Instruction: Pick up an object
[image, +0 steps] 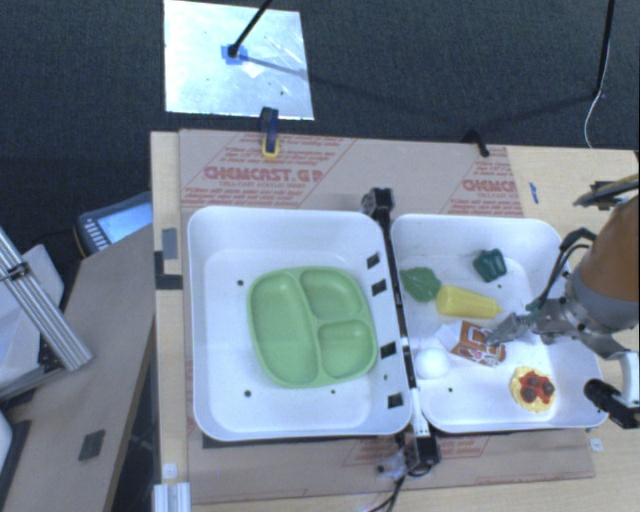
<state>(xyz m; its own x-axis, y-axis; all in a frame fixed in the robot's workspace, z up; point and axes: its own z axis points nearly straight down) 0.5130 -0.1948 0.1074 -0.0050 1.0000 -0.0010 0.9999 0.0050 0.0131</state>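
Orange packet (477, 343) lies flat in the right bin (540, 235); gripper (497, 331) right over it; finger spread impossible to tell.

Right bin (440, 232) crowded; left bin's green tray (310, 326) unobstructed.

tray (305, 325) in left bin (215, 240); packet (476, 344), egg (432, 363) in right bin (530, 238)

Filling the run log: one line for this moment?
claw: over right bin, at orange packet | grasp: unclear | left bin: green tray
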